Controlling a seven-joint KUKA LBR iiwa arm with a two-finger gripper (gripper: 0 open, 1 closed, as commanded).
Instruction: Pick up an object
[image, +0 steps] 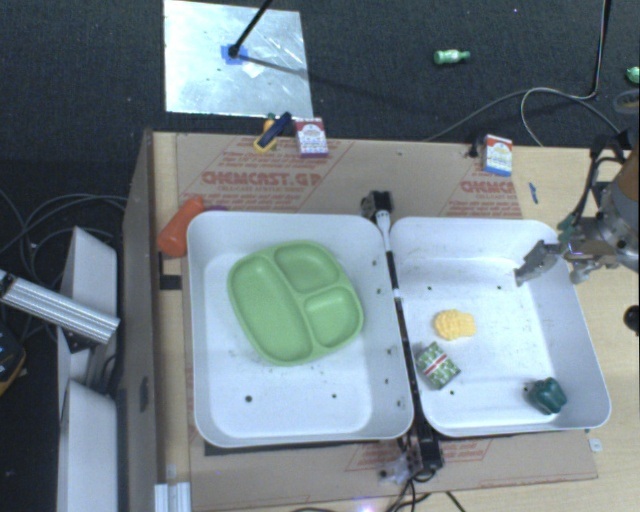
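Observation:
The right bin (575, 330) holds three small objects: a yellow lumpy piece (454, 323) near its middle, a green, red and white packet (437, 364) towards the front left, and a dark green object (546, 396) in the front right corner. My gripper (556, 262) hangs over the bin's back right part, reaching in from the right. It is open, with nothing between its fingers. It stands well apart from all three objects, behind and to the right of the yellow piece.
A green divided plate (295, 300) lies in the left bin (215, 400). An orange object (180, 225) sits by that bin's back left corner. Two small red and white boxes (312, 137) (497, 155) stand on the cardboard behind the bins.

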